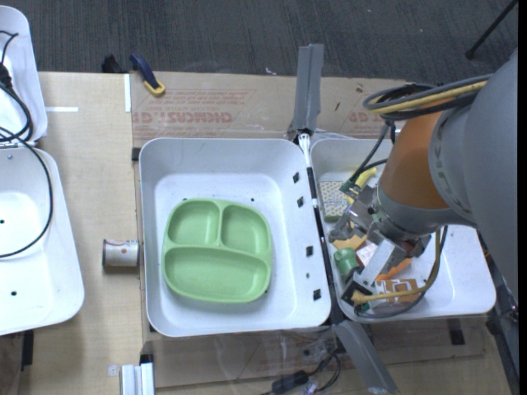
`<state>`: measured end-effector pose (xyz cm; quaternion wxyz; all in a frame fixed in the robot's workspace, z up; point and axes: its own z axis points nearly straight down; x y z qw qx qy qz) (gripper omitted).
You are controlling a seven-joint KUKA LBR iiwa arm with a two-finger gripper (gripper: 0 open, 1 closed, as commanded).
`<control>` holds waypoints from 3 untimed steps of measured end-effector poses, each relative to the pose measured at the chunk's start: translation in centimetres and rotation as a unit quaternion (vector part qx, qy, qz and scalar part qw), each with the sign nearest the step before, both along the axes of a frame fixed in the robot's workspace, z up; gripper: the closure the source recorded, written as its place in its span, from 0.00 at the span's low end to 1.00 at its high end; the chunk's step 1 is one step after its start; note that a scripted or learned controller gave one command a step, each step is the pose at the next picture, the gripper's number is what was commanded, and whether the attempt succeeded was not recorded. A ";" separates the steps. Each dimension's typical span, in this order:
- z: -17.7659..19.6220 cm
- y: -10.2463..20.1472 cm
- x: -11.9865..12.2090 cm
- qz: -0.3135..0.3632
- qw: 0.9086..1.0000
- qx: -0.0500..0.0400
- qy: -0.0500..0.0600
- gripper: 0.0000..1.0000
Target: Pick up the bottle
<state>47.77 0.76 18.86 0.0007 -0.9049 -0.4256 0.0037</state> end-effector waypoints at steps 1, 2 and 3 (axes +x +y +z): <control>0.0 6.3 0.0 0.055 0.998 0.000 0.000 0.00; -4.4 7.2 0.6 0.029 1.000 -0.008 -0.007 0.00; -5.7 7.6 2.5 -0.036 0.999 -0.017 -0.006 0.00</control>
